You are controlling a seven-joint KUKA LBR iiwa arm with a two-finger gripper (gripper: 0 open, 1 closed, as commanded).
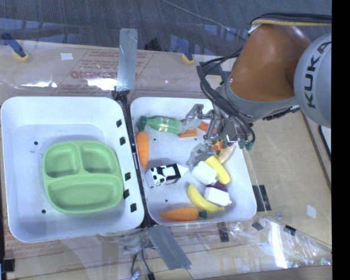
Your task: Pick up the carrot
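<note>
I've got the grey KUKA arm with its orange band reaching in over the right white plastic bin [245, 179], w/ the two-finger metal gripper [199, 134] hanging over the bin's upper middle. The fingers look spread fairly wide, one tip [192, 116] up near the green plastic bottle [161, 124], the other [198, 154] lower down; nothing between them that I can make out.

Task item: a long orange carrot [142, 149] lies along the bin's left wall, just below the bottle's cap end, well apart from the fingers, to their left. A 2nd orange carrot [180, 214] lies along the bin's near wall. A small orange piece [188, 133] sits just beside the upper finger; can't tell what it is.

Also in that bin: yellow plastic banana [199, 198], black-and-white cow-patterned block [163, 175]. The left white bin [11, 156] holds a green divided plate [81, 177].
</note>
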